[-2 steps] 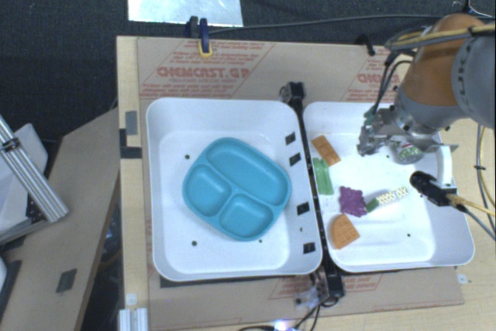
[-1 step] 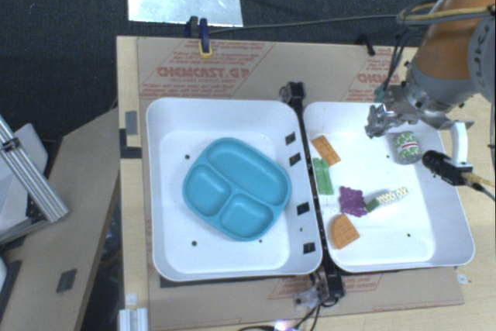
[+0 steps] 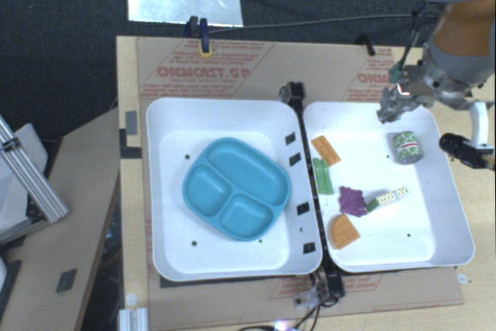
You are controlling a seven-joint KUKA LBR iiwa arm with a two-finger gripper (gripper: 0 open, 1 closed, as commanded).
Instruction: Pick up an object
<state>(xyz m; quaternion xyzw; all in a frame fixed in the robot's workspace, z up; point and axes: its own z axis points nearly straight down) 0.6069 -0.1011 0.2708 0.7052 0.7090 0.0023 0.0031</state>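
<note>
The table (image 3: 132, 167) fills most of the frame, carrying two shallow white bins side by side. The left bin (image 3: 167, 128) holds a blue divided plate (image 3: 236, 188) near its centre. The right bin (image 3: 446, 221) holds the small things: a green-patterned can (image 3: 406, 147) toward the upper right, an orange wafer (image 3: 326, 150) at the upper left, a green stick (image 3: 322, 176) just below it, a purple grape cluster (image 3: 353, 201) at the centre, touching a small pale bar (image 3: 390, 198) on its right, and an orange wedge (image 3: 344, 231) lower left. The arm (image 3: 465, 19) enters at the upper right; its tool (image 3: 390, 108) hangs over the right bin's upper edge, up and left of the can, and whether it is open or closed cannot be told.
</note>
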